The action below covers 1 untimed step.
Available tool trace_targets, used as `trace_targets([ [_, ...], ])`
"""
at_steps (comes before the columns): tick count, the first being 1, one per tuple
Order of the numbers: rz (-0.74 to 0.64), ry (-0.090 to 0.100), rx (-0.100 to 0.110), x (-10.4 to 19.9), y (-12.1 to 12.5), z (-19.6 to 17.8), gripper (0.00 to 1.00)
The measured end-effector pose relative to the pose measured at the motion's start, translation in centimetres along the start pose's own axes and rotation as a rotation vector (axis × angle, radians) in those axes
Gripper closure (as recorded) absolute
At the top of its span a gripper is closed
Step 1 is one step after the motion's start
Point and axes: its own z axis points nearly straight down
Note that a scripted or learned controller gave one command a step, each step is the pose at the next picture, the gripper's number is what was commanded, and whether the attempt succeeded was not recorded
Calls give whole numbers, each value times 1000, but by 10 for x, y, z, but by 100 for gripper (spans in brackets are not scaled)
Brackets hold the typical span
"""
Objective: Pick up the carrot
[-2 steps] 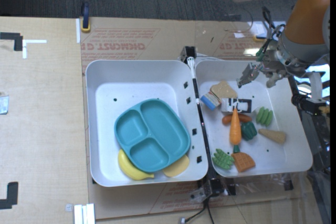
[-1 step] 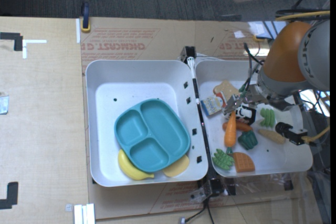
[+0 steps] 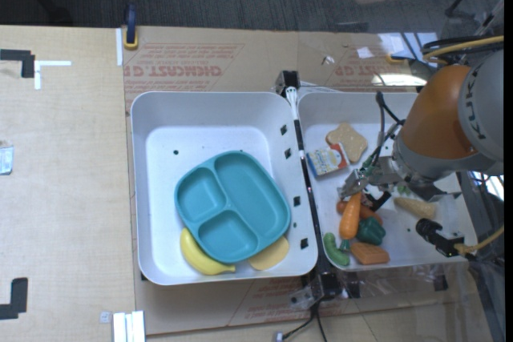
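Note:
The carrot (image 3: pixel 349 219) is an orange, elongated piece in the right bin (image 3: pixel 321 112), standing nearly upright in the picture over the other toy foods. Its upper end sits between the dark fingers of my gripper (image 3: pixel 361 195), which come down on it from the right and above. The gripper is shut on the carrot's top. The grey arm with its orange band (image 3: pixel 439 124) covers the bin's right part.
Around the carrot lie a green pepper (image 3: pixel 371 231), an orange piece (image 3: pixel 369 254) and a green pod (image 3: pixel 335 250). A bread slice (image 3: pixel 347 142) and a small carton (image 3: pixel 325 162) lie farther back. The left bin (image 3: pixel 160 132) holds a teal divided plate (image 3: pixel 232 207) and a banana (image 3: pixel 199 255).

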Motion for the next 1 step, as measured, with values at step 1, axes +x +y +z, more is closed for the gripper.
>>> trace_targets([
  [1, 5, -3, -4, -1, 2, -9, 100],
])
